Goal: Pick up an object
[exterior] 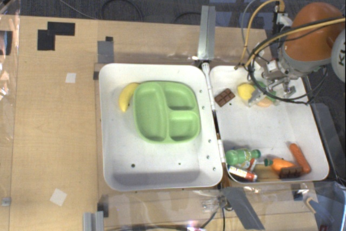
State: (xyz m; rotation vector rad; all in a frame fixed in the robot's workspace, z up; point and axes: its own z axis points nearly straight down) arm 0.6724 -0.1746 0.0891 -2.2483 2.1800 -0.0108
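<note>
Arm: the grey KUKA arm [316, 40] reaches in from the right, orange band up top, wrist low over the far end of the right bin [270, 127].
Gripper: the gripper [270, 88] hangs right at the bin's far edge, cables looping above it; whether it is spread or pressed together, I cannot tell from this angle.
Lemon: the yellow lemon [246, 92] sits just to the left of the gripper, very close, possibly touching; nothing shows it pinched.
Pale piece: a pale orange-pink item [263, 100] lies just under the gripper, too blurred to name.
Chocolate: a brown chocolate bar [224, 97] lies left of the lemon, near the divider.
Near end, right bin: green bottle [241, 157], carrot [281, 164], sausage [299, 157] and a red and white tube [242, 173], all well apart from the gripper.
Left bin: the left bin [124, 165] holds a green divided tray [165, 111] with a banana [127, 96] touching its left rim.
</note>
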